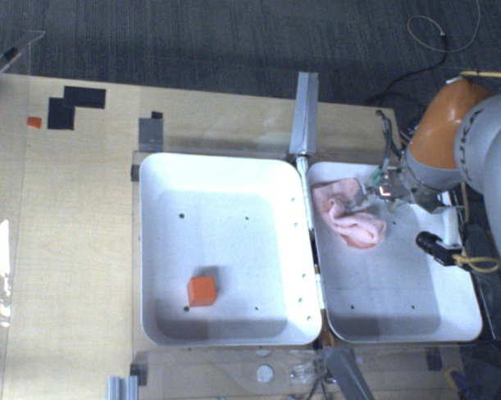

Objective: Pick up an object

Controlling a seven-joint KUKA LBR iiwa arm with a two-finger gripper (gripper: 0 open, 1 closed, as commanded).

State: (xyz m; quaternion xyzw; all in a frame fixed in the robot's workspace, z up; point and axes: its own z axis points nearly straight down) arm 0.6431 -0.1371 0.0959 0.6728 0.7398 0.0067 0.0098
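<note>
Pink crumpled cloth in right bin, long axis slanting down-right; gripper opening unclear.

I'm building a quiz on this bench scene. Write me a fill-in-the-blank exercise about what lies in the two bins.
1. The orange block lies in the ____ bin of the camera view.
2. The pink cloth lies crumpled in the ____ bin.
3. The pincer is at the ____ cloth's upper right edge.
4. The two white bins meet at a grey ____ that runs between them.

Missing words: left; right; pink; rail
</note>
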